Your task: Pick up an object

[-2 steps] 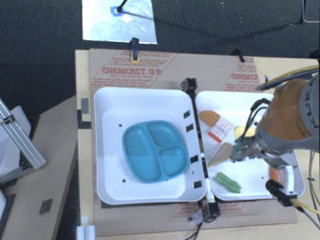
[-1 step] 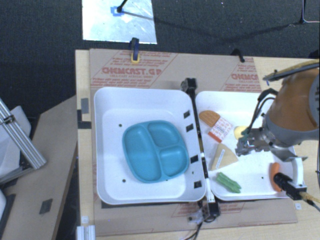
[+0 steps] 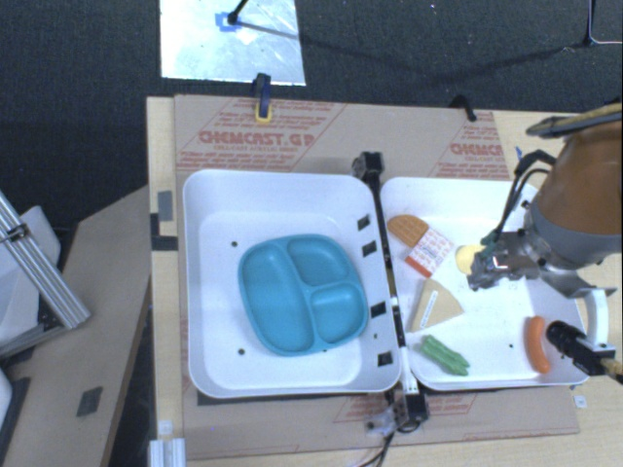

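The claw (image 3: 484,269) hangs low over the right bin (image 3: 487,195), just beside a small yellow object (image 3: 467,256) that the arm partly hides (whether the claw has closed on anything I cannot tell). A green pod (image 3: 445,353), a cheese wedge (image 3: 435,306) and a sausage (image 3: 536,343) lie nearby.

"CHEMCAST GP" on brown board (image 3: 255,137)
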Tool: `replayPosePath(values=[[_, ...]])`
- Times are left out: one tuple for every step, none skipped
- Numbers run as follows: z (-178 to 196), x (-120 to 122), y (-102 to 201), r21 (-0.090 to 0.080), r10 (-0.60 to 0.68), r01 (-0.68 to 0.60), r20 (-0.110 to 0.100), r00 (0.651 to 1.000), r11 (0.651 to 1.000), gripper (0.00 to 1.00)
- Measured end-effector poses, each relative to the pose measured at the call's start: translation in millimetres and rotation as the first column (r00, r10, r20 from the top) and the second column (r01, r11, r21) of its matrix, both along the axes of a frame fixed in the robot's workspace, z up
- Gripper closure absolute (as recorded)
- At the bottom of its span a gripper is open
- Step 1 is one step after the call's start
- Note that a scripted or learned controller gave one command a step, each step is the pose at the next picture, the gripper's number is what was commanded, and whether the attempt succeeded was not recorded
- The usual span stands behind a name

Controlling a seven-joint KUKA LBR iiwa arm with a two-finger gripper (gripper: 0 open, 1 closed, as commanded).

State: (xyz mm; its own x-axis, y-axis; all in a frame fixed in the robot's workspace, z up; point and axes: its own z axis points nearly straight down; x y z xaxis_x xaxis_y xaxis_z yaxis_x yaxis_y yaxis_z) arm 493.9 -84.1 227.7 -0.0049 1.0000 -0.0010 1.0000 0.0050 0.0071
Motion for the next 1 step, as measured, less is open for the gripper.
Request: replayPosePath(values=[[-10.3, 32.9, 46.7, 0.002, 0.005, -0.005, -0.004, 1.0, 1.0, 1.0]])
